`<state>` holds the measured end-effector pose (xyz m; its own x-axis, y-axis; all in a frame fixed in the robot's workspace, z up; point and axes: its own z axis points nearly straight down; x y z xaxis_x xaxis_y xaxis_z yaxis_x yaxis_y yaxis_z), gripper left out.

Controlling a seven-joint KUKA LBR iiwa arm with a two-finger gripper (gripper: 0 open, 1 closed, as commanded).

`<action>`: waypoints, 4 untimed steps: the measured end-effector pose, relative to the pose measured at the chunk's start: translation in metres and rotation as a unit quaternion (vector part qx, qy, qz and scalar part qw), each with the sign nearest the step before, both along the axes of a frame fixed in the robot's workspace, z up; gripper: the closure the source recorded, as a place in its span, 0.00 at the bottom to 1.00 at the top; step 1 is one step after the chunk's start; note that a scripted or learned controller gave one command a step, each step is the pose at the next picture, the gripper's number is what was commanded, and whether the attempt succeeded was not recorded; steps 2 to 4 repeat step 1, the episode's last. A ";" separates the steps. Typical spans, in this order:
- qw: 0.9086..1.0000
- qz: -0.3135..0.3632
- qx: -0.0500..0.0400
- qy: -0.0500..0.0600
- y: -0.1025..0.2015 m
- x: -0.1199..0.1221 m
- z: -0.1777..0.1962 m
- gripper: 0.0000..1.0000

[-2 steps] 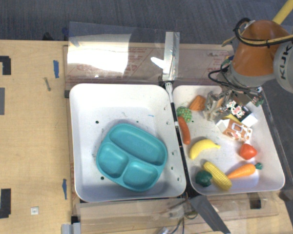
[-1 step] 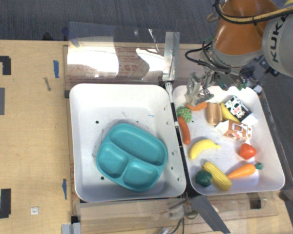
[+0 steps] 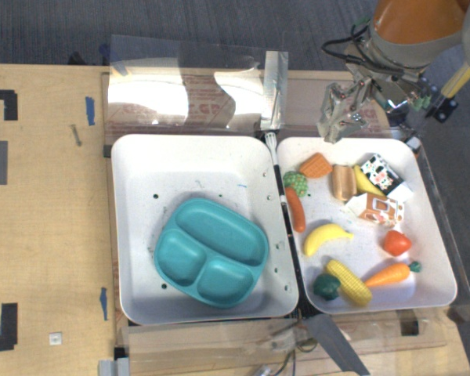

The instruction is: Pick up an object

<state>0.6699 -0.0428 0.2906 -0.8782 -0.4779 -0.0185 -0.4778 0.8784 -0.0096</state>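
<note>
The right bin (image 3: 435,233) holds several toy foods: an orange wedge (image 3: 316,165), a tan bun (image 3: 342,182), a black-and-white carton (image 3: 380,174), a white and orange box (image 3: 378,208), a tomato (image 3: 396,243), a carrot (image 3: 389,273), corn (image 3: 348,281), a banana (image 3: 327,237), a red sausage (image 3: 297,210) and broccoli (image 3: 296,182). My gripper (image 3: 344,117) hangs above the bin's far rim, over its back left corner. Its fingers (image 3: 330,121) stand apart, open, with nothing between them.
The left bin (image 3: 133,171) carries a teal divided plate (image 3: 211,251). A clear plastic sheet and a metal strip (image 3: 274,92) lie behind the bins. A dark green item (image 3: 326,287) sits beside the corn. Brown bench surface stretches to the left.
</note>
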 end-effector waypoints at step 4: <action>1.000 0.015 0.001 0.010 0.005 -0.021 -0.048 1.00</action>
